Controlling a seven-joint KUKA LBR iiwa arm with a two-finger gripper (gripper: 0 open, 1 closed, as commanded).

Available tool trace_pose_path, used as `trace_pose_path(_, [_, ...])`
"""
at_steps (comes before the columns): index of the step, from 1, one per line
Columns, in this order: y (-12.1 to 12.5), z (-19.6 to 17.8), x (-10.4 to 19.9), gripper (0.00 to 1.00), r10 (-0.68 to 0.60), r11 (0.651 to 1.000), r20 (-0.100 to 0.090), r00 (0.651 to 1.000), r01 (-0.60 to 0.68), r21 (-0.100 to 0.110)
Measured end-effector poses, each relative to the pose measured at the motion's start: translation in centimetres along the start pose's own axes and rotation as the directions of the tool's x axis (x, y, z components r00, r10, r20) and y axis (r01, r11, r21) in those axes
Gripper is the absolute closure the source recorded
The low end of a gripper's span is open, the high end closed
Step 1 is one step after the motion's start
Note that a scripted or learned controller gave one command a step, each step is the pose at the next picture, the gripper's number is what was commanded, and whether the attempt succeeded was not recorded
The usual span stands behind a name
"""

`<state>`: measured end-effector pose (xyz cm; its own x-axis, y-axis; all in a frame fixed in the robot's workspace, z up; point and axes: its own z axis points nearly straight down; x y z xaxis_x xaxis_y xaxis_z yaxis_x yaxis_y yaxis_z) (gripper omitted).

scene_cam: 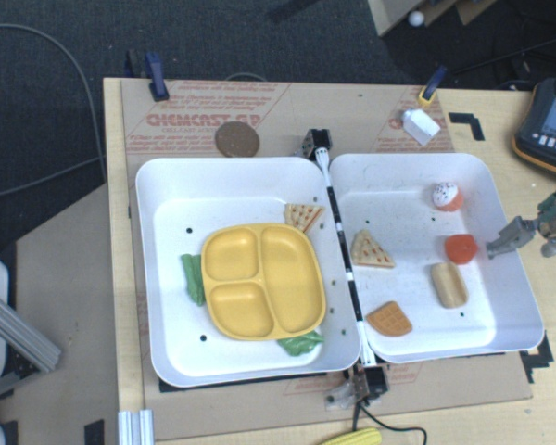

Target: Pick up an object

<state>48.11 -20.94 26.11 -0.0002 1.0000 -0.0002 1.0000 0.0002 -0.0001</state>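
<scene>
Counting right bin point(510, 327): five items, including red piece point(461, 247) at its right side. Gripper point(502, 240) just beside it at the rim; jaw state indeterminate. Bin centre open.

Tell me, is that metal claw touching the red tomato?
Cannot tell. In the camera view the gripper tip sits right beside the red tomato, with no plain gap or contact.

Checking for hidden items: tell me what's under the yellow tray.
Green pieces poke out from under the yellow tray's left and bottom edges, and a waffle piece at its top. Anything else beneath is covered.
</scene>
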Motion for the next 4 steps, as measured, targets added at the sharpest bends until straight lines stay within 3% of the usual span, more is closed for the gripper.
trace_pose_path(1, [5.1,7.0,-1.0,0.00,-0.001,1.000,-0.002,1.000,0.001,0.002])
trace_pose_path(2, [5.5,17.6,-0.9,0.00,-0.005,1.000,-0.009,1.000,0.005,0.001])
trace_pose_path(3, [12.0,17.6,-0.9,0.00,-0.005,1.000,-0.009,1.000,0.005,0.000])
trace_pose_path(4, [7.6,17.7,-0.4,0.00,0.000,1.000,-0.001,1.000,0.000,0.002])
